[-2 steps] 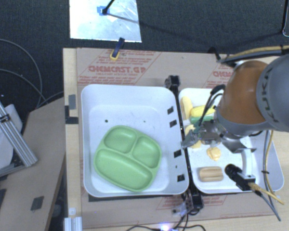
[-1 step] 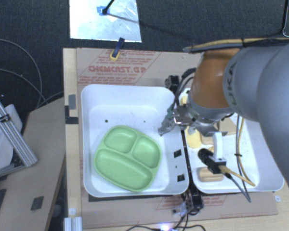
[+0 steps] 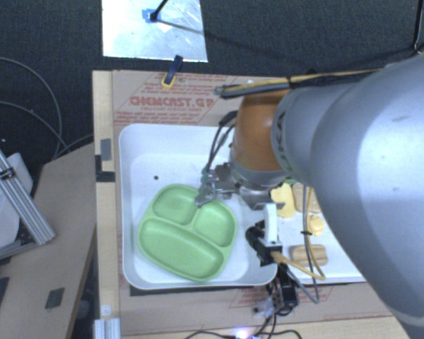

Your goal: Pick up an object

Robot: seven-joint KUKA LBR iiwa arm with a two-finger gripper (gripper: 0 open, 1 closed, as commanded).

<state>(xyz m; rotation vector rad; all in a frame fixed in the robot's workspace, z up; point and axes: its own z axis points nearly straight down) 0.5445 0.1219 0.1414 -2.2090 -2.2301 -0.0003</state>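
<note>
- Progress: in my judgement the pick is not complete. My tool sits at the centre of the frame, low over the upper edge of the green divided tray.
- Tray position: it lies flat in the left white bin, in the lower left of that bin. It shows no sign of being lifted.
- Tool state: I cannot tell it; the tip is small, dark and merges with the tray rim.
- Remaining: confirm a grip, then raise the object clear of the bin.
- Hidden: my own arm covers most of the right bin. Yellowish objects there are partly visible; I cannot identify them.
- Cut off: the surface runs out of the lower frame edge.
</note>
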